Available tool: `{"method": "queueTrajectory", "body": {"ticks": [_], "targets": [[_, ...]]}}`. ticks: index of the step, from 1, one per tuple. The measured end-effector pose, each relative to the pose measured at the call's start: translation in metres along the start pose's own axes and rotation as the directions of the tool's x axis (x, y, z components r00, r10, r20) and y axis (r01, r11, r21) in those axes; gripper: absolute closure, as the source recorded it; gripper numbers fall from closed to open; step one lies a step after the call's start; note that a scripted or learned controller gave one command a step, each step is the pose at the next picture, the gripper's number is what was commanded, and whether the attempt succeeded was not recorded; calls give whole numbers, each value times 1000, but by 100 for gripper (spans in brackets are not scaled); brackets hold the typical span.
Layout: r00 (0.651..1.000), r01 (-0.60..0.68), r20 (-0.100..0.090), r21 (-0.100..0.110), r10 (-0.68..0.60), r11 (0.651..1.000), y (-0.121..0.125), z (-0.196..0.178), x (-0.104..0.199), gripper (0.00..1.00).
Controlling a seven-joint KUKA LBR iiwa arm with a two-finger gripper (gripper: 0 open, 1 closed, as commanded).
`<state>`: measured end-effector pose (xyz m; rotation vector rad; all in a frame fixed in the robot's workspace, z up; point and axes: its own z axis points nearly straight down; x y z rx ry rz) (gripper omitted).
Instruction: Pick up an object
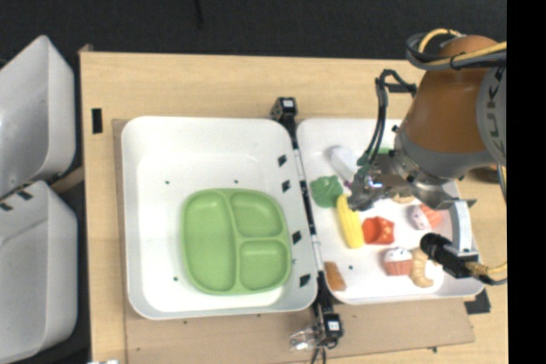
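Note:
The right bin [341, 137] holds several small toy foods. A green leafy piece [324, 190] lies near its left wall, a yellow corn cob [349, 222] just below it, and a red piece [378, 229] to the right of the cob. A pink cupcake [397, 261] and a tan piece [420, 272] lie toward the front, a brown stick [333, 276] at the front left, and a white cylinder [341, 158] further back. My gripper [363, 192] hangs low over the bin, just above the top of the corn cob, between the green piece and the red one.
The left bin [153, 149] holds a green divided plate [235, 241]. The arm's orange and grey body [448, 115] covers the right bin's back right part. A pinkish object [420, 217] lies partly under the arm. Black clips sit along the wall between the bins.

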<state>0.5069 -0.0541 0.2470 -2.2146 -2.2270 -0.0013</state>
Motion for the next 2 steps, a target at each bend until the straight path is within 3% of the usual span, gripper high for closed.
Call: {"method": "queueTrajectory", "body": {"ticks": [1, 2], "targets": [[1000, -8, 2, 2, 8, 1000, 9, 14, -8, 100], [1000, -7, 2, -2, 7, 1000, 11, 0, -10, 100]]}}
